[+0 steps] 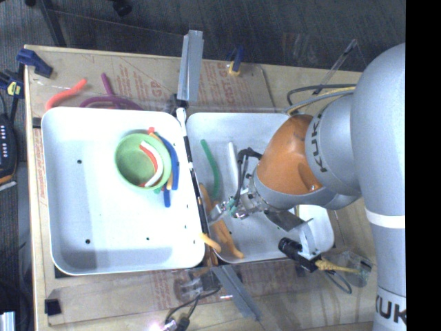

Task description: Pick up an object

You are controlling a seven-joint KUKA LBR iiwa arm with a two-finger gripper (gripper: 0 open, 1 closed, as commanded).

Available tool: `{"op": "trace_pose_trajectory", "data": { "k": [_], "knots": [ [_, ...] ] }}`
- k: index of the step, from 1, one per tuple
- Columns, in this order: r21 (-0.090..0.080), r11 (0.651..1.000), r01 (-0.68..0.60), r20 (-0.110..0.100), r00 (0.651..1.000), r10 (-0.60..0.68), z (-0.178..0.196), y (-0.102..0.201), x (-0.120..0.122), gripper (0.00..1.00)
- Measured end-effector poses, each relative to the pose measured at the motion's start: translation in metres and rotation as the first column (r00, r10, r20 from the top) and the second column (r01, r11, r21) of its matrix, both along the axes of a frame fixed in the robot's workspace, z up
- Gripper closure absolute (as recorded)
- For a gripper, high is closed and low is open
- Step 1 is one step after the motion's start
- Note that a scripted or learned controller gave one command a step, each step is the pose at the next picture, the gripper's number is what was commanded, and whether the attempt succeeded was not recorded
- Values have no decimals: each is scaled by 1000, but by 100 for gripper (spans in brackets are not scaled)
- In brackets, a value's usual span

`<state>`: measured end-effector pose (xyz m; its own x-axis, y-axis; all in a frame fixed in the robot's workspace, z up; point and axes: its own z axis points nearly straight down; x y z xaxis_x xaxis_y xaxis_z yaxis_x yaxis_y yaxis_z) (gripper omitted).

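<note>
**Arm low in the right bin, claw state unclear**

You have the gripper [231,209] down at the left side of the right bin [265,126], just above the orange pieces [222,234] lying along that bin's left wall. You cannot tell whether the claw is open or closed; the wrist hides it. A green strip [212,165] and a pale stick [232,161] lie just behind it on the bin floor. In your left bin [76,212], the green bowl [138,161] sits toward the back right, with a blue strip [172,171] curving along its right edge
</note>
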<state>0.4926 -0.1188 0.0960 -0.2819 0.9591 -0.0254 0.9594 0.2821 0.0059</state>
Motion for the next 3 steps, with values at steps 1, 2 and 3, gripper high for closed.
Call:
{"op": "trace_pose_trajectory", "data": {
  "k": [1, 2, 3],
  "knots": [
    [12, 1000, -12, -10, 1000, 12, 8, 6, 0, 100],
    [4, 1000, -6, -6, 1000, 6, 10, 0, 0, 0],
    [7, 1000, -14, -10, 1000, 14, 18, 3, 0, 100]
  ]
}}
